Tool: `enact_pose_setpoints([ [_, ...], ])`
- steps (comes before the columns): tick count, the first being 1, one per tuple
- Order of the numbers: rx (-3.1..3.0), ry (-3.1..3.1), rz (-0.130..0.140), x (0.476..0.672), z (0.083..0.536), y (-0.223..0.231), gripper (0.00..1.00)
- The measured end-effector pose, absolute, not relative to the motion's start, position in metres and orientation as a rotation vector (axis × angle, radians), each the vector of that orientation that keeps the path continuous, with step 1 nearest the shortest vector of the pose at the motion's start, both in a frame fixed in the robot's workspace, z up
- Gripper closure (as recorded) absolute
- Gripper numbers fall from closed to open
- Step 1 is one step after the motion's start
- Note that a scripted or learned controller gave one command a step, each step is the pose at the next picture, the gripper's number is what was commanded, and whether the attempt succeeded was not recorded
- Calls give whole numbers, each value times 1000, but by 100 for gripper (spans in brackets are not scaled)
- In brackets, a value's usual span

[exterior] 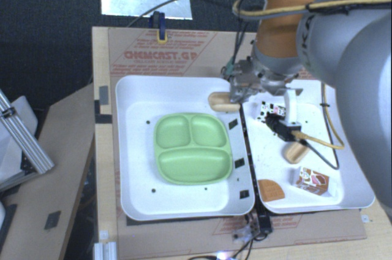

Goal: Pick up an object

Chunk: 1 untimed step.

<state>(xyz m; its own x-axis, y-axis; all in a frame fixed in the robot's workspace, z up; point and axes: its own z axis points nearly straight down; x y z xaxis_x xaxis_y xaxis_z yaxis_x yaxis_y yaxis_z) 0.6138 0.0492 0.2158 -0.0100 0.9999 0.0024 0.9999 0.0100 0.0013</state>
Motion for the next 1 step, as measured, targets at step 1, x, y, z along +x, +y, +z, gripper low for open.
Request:
enact_pose_setpoints([
  [1, -2209, -2232, -4, 613, 211, 108, 100],
])
